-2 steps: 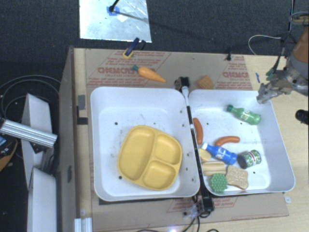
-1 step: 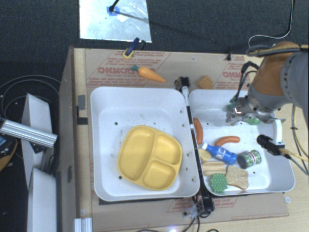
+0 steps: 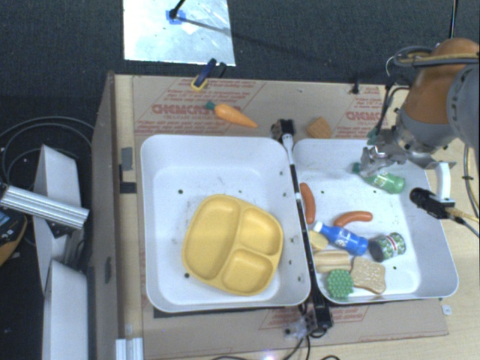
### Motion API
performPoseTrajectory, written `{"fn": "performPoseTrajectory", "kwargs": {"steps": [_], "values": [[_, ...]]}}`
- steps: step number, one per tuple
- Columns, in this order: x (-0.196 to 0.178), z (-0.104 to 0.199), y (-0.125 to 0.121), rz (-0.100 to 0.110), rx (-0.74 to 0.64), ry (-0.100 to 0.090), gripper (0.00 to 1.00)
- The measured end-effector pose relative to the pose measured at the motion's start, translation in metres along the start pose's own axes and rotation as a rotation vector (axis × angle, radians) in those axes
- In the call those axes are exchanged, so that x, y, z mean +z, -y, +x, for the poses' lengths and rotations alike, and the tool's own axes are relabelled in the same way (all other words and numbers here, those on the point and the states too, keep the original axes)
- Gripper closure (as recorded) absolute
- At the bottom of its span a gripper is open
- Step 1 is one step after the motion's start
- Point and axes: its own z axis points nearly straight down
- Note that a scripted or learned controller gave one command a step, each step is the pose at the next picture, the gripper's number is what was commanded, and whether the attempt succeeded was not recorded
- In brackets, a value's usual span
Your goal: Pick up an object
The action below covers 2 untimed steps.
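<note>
white right bin (image 3: 431, 272) holds, near edge first, a green scrubby ball (image 3: 339, 283) & toast (image 3: 368, 275), then blue bottle (image 3: 341, 238), dark can (image 3: 387, 246) & two sausages. yellow divided plate (image 3: 233, 243) sits in the left bin (image 3: 161, 201). farther back my gripper (image 3: 373, 159) is low over a green bottle (image 3: 383, 180) at the right bin's far side, touching or just above; cannot tell how it's set.

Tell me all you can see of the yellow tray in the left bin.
The yellow tray looks like glossy plastic, with rounded corners and three shallow compartments: one large on its left, two smaller on its right. It lies flat, right side up and turned askew, on the floor of the left bin, toward the near right. Nothing lies in it.
</note>
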Motion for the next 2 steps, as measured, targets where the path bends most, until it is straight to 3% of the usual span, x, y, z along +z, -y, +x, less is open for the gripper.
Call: {"fn": "performPoseTrajectory", "kwargs": {"steps": [1, 2], "values": [[0.043, 0.056, 0.092, 0.005, 0.003, -0.002, 0.0], [0.059, -0.018, 0.061, 0.002, 0.004, 0.0, 0.0]]}}
